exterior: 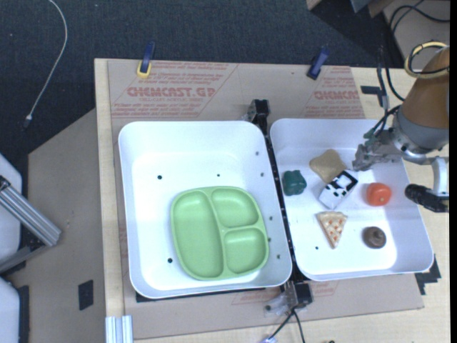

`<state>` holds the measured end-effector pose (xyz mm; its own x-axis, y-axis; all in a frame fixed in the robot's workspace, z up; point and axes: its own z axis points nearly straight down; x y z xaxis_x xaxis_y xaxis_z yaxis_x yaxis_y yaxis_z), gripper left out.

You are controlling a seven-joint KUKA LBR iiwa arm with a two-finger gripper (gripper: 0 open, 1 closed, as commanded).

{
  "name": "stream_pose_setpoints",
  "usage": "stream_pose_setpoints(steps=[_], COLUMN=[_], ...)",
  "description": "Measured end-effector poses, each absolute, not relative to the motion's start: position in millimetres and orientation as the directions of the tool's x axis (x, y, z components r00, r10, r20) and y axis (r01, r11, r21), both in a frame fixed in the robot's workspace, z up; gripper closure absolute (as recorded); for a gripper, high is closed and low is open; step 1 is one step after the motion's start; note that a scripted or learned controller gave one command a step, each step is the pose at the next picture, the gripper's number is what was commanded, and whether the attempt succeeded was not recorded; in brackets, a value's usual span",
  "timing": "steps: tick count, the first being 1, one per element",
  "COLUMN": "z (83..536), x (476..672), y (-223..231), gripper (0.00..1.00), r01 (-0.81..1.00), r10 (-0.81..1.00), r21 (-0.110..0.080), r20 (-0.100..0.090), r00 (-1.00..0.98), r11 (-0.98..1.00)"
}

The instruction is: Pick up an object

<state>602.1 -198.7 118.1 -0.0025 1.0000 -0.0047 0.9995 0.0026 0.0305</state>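
1. White plastic is seen on both shallow bins: the left bin [136, 213] carries a pale green divided plate [218, 231] with three compartments, set toward that bin's front edge, and the right bin [407, 259] carries the small objects.
2. The gripper [368, 154] is seen at the right bin's far right side, low over the bin; whether it is open or closed cannot be told from this slant, and nothing can be seen held in it.
3. The nearest candidate is judged to be the tan wedge [328, 164], lying toward the far edge of the right bin, just beside the gripper. It looks matte and rounded, probably a light foam or plastic toy; a grip across its narrower width would be favoured.
4. Touching or nearly touching it toward the front lies a black-and-white block [337, 189], boxy and patterned. Flat parallel faces are offered there, so it is judged the easiest to pinch.
5. A dark green lump [293, 182] sits by the bin's left wall, irregular in shape.
6. An orange-red round object [378, 194] rests toward the right edge; its smooth, curved skin is judged slippery and prone to rolling.
7. Toward the front edge a pizza slice toy [333, 227], thin and flat, and a brown doughnut-like ring [374, 237] are set apart. The slice is judged hard to get under.
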Motion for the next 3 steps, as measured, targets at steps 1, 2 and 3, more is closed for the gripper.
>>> stream_pose_setpoints(steps=[1,2,3], z=[162,219,250], x=[604.3,612.4,612.9], y=[-202,-194,-194], gripper=[1.00,1.00,1.00], r01=[1.000,1.000,1.000], r10=[1.000,1.000,1.000], r21=[0.006,0.008,0.005], r20=[-0.003,-0.003,-0.002], r00=[-0.001,-0.002,-0.001], r11=[0.001,0.002,0.001])
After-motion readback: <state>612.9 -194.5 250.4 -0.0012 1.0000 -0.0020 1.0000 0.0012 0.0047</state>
